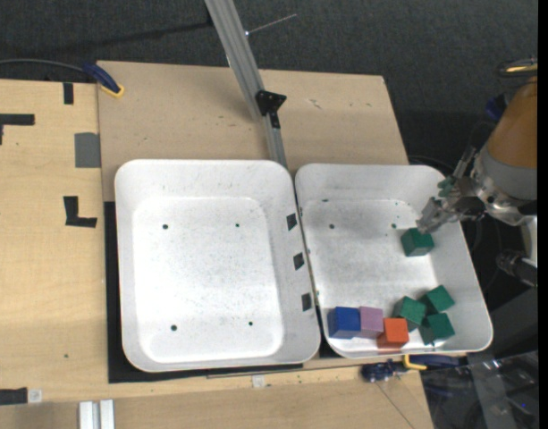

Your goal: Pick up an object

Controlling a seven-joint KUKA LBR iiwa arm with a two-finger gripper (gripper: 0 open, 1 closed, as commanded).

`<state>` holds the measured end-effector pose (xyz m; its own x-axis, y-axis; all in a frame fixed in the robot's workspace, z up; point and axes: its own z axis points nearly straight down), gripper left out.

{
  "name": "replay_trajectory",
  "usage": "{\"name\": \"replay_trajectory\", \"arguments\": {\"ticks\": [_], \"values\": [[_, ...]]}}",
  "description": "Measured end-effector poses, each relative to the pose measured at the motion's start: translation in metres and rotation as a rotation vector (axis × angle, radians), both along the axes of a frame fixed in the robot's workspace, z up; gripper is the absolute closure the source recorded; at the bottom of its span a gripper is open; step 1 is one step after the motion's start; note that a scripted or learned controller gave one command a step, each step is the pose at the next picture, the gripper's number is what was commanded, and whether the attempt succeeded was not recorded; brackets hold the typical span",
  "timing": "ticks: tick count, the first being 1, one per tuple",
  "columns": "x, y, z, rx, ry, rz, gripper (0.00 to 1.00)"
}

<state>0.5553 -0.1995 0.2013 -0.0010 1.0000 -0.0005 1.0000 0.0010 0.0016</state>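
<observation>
My gripper [430, 218] reaches in from the right over the right bin [363, 195], near its right rim. A green block [417, 242] lies right at the gripper's tip, touching or nearly touching it; whether it is held is unclear. Along the right bin's front edge sit a blue block [345, 321], a purple block [371, 320] and an orange block [395, 331] in a row. Three more green blocks [437, 327] cluster in the front right corner beside them.
The left bin [202, 257] stands beside the right one, their rims meeting in the middle. A slanted metal bar [242, 56] runs from the top of the view down to the bins' back edge. The wooden bench [41, 177] extends to the left.
</observation>
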Motion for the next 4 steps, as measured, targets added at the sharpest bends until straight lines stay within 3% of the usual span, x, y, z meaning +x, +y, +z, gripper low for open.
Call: {"name": "replay_trajectory", "arguments": {"ticks": [3,4], "values": [[0.015,0.176,-0.006,0.002,0.003,0.006,1.00],[0.020,0.227,0.010,0.003,0.002,0.006,1.00]]}}
